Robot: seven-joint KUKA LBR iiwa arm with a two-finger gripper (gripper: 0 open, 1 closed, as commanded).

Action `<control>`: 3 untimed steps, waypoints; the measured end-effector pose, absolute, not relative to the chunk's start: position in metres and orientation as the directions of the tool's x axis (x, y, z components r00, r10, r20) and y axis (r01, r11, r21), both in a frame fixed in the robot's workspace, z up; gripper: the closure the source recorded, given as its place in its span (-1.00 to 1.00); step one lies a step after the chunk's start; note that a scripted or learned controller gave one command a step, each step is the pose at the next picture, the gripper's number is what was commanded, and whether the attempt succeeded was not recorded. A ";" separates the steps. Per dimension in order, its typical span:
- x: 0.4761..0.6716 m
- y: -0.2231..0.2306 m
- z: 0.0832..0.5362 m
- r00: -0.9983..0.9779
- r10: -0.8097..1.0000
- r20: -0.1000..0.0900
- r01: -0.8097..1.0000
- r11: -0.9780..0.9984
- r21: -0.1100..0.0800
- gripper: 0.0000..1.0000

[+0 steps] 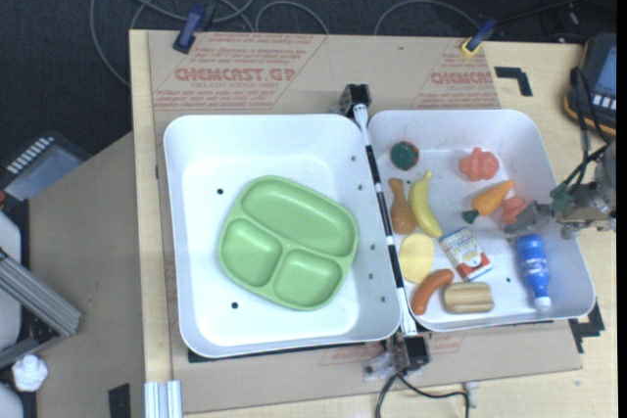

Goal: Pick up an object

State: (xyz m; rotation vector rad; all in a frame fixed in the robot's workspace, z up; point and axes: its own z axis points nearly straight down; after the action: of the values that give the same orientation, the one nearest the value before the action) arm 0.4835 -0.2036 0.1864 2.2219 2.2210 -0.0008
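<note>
Left bin [186, 210]: left half of frame, holding a green divided plate [286, 242] at its middle.
Right bin [558, 289]: right half of frame, crowded with toy food.
Toys, left to right: drumstick [401, 205], banana [424, 203], sausage [431, 290], small carton [464, 253], bread roll [467, 298], pink piece [478, 164], carrot [492, 198].
Blue bottle [534, 271]: lower right of right bin, long axis near vertical in frame, cap toward bottom.
Gripper [573, 208]: right edge of frame, at bin's right rim; opening and contents impossible to tell.
Key relation: bottle just left of and below gripper, nearest candidate; carrot farther left, slightly higher.
</note>
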 end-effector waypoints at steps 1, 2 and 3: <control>0.539 -0.216 0.085 -0.004 1.000 0.005 1.000 0.004 0.001 -1.00; 0.539 -0.217 0.095 -0.003 1.000 0.001 1.000 0.003 0.003 1.00; 0.539 -0.217 0.095 -0.003 1.000 0.002 1.000 0.003 0.002 -1.00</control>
State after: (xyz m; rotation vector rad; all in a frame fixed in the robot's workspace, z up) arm 0.5389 -0.2169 0.0947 2.2178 2.2251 0.0046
